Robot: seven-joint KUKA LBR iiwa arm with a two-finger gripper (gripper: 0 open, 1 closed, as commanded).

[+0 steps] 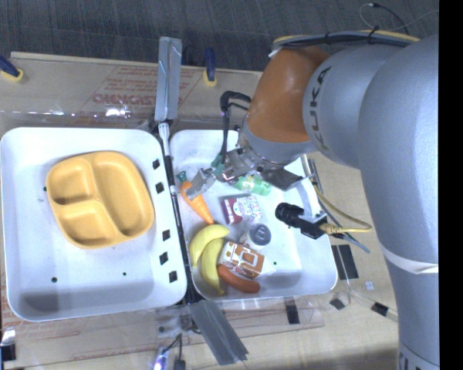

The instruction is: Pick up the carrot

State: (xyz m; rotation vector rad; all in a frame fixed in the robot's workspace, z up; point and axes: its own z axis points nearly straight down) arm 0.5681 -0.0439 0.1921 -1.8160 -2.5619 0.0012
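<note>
The tool (216, 174) sits mid-frame in the right bin (318, 277), just above the carrot (197, 204). The arm (347, 91) hides much of it; whether it is open or closed cannot be told. Bananas (204, 254) lie below the carrot.

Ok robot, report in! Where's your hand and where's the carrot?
Hand low in right bin, at the carrot's top end. Carrot lying by the bin's left wall, not lifted. Banana and small packets crowd close below.

High slanted view over both bins (15, 206)
</note>
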